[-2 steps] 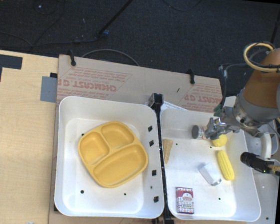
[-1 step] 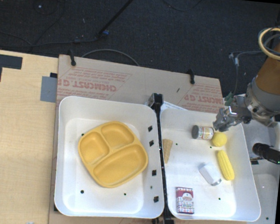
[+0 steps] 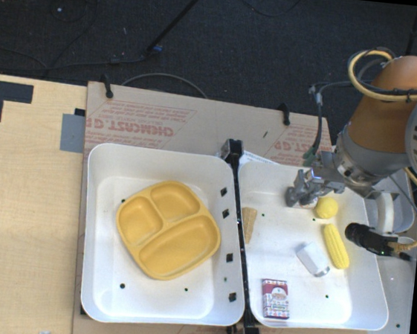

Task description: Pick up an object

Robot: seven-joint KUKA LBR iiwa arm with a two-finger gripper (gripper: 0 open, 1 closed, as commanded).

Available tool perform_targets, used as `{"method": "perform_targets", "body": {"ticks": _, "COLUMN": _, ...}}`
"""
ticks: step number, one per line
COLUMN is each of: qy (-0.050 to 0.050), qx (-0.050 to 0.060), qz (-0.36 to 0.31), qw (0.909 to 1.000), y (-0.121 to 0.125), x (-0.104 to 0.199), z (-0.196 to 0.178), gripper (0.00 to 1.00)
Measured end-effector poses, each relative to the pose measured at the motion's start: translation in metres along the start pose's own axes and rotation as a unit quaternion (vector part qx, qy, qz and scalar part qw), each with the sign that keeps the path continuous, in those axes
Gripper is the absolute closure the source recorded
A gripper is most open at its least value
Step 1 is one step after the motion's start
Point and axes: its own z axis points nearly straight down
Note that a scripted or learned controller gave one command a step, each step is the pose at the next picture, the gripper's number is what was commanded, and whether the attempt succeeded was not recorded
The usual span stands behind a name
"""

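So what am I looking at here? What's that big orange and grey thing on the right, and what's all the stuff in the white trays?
One camera fixed above the bench looks down at a slant. The orange and grey thing is a robot arm reaching in from the right; its gripper, the part that grabs, hangs over the far end of the right bin. I can't tell whether it holds anything. That bin contains a small yellow ball, a toy corn cob, a small grey cylinder and a little red and white box. The left bin holds a yellow divided plate. The arm's job is to pick up an object.
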Motion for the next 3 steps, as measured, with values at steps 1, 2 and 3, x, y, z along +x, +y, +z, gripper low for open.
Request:
{"method": "perform_targets", "body": {"ticks": 1, "qy": 0.0, "qx": 0.0, "qz": 0.0, "qw": 1.0, "y": 0.003, "x": 0.051, "z": 0.0, "gripper": 1.0}}
{"method": "perform_targets", "body": {"ticks": 2, "qy": 0.0, "qx": -0.001, "qz": -0.001, "qw": 1.0, "y": 0.003, "x": 0.104, "z": 0.0, "gripper": 1.0}}
{"method": "perform_targets", "body": {"ticks": 3, "qy": 0.0, "qx": 0.001, "qz": -0.001, "qw": 1.0, "y": -0.012, "x": 0.165, "z": 0.007, "gripper": 1.0}}
